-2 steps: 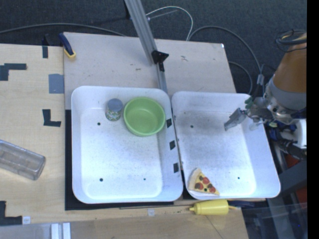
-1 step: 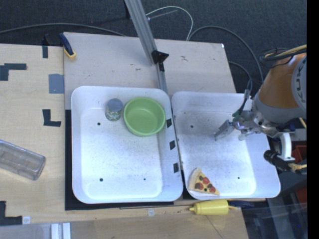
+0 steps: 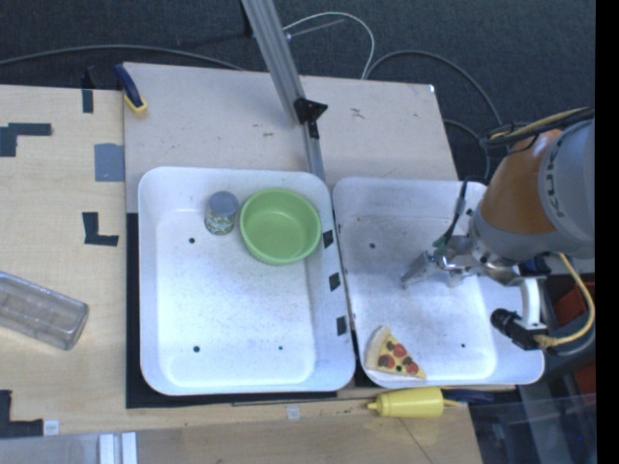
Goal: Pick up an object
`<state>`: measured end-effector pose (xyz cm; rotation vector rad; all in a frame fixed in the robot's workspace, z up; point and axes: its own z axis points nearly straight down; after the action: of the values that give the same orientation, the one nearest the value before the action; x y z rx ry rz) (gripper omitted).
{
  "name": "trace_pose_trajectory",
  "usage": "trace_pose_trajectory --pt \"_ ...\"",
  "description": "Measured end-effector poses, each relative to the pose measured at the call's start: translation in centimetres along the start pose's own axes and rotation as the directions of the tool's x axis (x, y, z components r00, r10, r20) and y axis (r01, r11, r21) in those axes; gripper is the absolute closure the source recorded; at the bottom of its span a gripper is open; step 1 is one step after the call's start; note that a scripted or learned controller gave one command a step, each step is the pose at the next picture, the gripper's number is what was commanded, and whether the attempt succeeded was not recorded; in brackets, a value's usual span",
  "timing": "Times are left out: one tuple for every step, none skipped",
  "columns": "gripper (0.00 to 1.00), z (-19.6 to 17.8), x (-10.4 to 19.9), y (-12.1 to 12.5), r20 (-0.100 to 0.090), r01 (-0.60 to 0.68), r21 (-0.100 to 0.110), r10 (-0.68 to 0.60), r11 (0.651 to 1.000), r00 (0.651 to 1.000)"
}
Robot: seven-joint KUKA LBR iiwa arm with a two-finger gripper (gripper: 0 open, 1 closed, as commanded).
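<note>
Your jaws hang low in the right bin point(image 3: 387, 201), spread or pinched you cannot tell; the pizza slice point(image 3: 393, 353) lies below them, well apart, near the front wall.

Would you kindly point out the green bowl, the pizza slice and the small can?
green bowl point(image 3: 280, 225), camera view, inside bottom.
pizza slice point(image 3: 393, 354), camera view, topping centre.
small can point(image 3: 222, 212), camera view, grey lid.

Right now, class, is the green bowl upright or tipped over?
Upright. The green bowl sits in the left bin with its round opening facing up, its inside visible, beside a small can.
</note>
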<state>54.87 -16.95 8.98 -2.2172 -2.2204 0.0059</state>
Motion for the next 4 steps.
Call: trace_pose_trajectory --pt "1.0 -1.3 0.1 0.1 -0.001 0.001 -0.002 -0.001 1.0 1.0" --pt "1.0 -6.6 0.6 -0.1 0.001 0.0 -0.009 0.0 1.0 1.0" --pt "1.0 -11.5 -0.4 0.2 0.002 0.0 -0.01 0.0 1.0 1.0" --pt "1.0 -16.1 0.1 0.9 0.001 0.001 -0.009 -0.001 1.0 1.0"
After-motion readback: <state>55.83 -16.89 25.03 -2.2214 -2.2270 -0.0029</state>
